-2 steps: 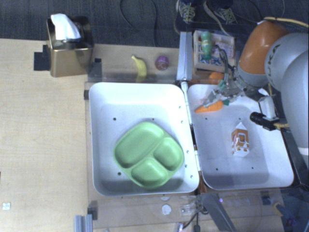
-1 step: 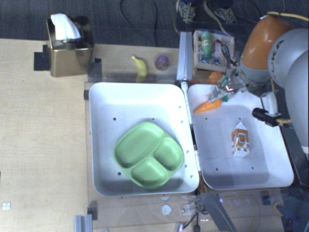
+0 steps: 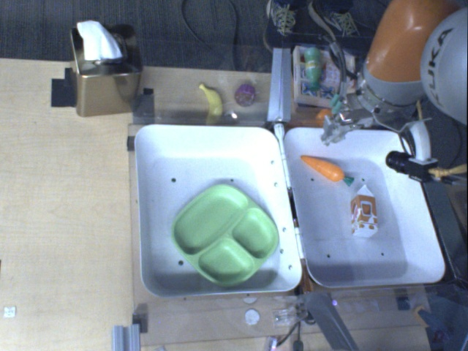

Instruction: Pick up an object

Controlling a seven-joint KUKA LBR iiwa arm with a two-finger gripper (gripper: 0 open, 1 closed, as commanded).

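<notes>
The jaws [image 3: 335, 131] hang over the far rim of the right bin [image 3: 409, 269], pointing down, and whether they stand wide or narrow cannot be told from this slant; nothing shows between them. The grey arm [image 3: 409, 42], with its orange band, reaches in from the upper right corner.

In the right bin an orange carrot [image 3: 322, 168] with a green end lies near the far wall, just below the jaws and apart from them. A small white and brown carton [image 3: 363, 212] lies nearer the middle of that bin, a little apart from the carrot.

The left bin [image 3: 157, 196] holds a green divided plate [image 3: 225, 232] with three compartments, set toward its near right corner.

Beyond the bins on the desk [image 3: 58, 218] lie a yellow banana [image 3: 212, 99] and a purple ball [image 3: 245, 93], and a tan box [image 3: 102, 75] stands further left.
</notes>
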